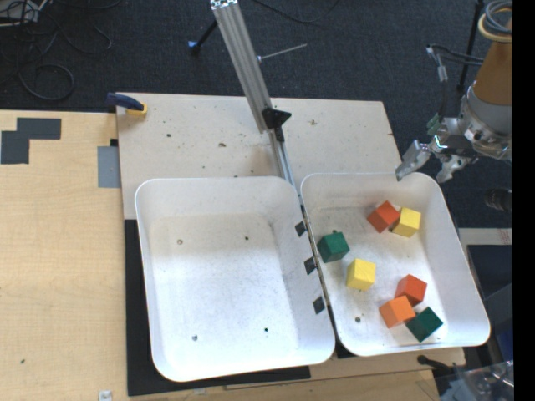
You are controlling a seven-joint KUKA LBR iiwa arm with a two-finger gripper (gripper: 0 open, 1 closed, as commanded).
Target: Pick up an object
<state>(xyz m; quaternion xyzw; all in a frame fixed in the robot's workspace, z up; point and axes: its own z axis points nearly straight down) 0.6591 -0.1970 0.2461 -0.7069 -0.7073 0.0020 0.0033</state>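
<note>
Dark green cube sits nearest | end effector spread wide, empty, above right bin | we target isolated yellow cube, descend square.

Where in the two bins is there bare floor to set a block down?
The left bin has open floor from wall to wall. In the right bin, room remains between the green cube and the near rim. The far-right corner by the gripper and the near-right cluster are crowded.

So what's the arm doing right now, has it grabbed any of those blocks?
Gripper open, above right bin's far corner, holding nothing. Seven small coloured cubes lie in that bin, nearest the orange cube. Nothing in the way.
</note>
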